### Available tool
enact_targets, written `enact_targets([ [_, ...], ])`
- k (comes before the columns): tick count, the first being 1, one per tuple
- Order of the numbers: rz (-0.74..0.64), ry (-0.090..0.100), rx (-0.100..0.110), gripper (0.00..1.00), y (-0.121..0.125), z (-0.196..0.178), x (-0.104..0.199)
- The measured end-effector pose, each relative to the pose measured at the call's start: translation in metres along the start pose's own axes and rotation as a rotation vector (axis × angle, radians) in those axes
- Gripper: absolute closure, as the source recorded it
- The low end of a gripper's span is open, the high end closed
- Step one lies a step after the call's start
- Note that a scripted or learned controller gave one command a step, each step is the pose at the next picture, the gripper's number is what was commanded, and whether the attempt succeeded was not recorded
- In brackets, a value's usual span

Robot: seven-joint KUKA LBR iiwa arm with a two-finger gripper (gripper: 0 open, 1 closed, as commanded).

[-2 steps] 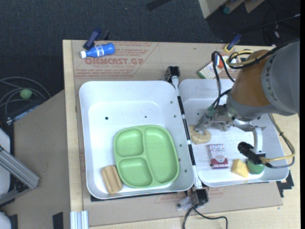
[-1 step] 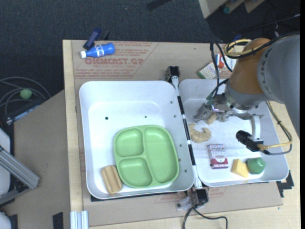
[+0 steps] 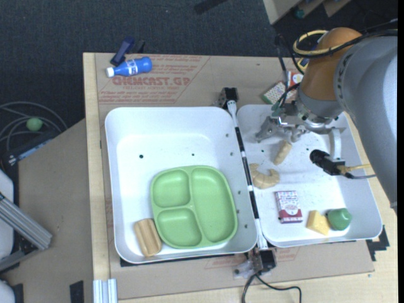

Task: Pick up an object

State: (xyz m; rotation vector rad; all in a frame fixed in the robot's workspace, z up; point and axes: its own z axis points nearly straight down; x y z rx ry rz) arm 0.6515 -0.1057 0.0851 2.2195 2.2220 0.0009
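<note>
Camera view. Pincer (image 3: 282,133) is low over the rear part of the right bin (image 3: 360,188), near the wall it shares with the left bin (image 3: 120,169). Its fingers look splayed apart, one prong angling left and down, the other to the right. Nothing sits between them; no grasp.

Nearest object: a tan elongated piece (image 3: 283,151), lying on the bin floor just in front of the pincer, tilted. Whether its upper end touches the fingers, cannot tell.

Other contents of the right bin:
- tan curved lump (image 3: 265,178), nearer the front, close to the shared wall
- red-and-white small box (image 3: 289,206), near the front, well apart from the pincer
- yellow block (image 3: 317,222) and green ball (image 3: 339,218), side by side at the front right

Left bin: green divided plate (image 3: 192,206) lies flat; tan ridged block (image 3: 148,237) is just beside its front left corner.

On the bench behind the left bin: blue and white bottle (image 3: 129,67), on its side.
</note>
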Motion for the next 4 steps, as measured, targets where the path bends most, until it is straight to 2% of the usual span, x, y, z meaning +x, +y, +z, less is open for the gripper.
enact_targets([
  [1, 0.001, 0.001, 0.003, 0.00, -0.022, 0.000, 0.013],
  [2, 0.002, 0.001, 0.003, 0.00, -0.040, 0.000, 0.011],
  [3, 0.002, 0.001, 0.001, 1.00, -0.039, -0.010, 0.011],
  [4, -0.001, 0.002, 0.000, 1.00, -0.088, -0.101, 0.086],
])
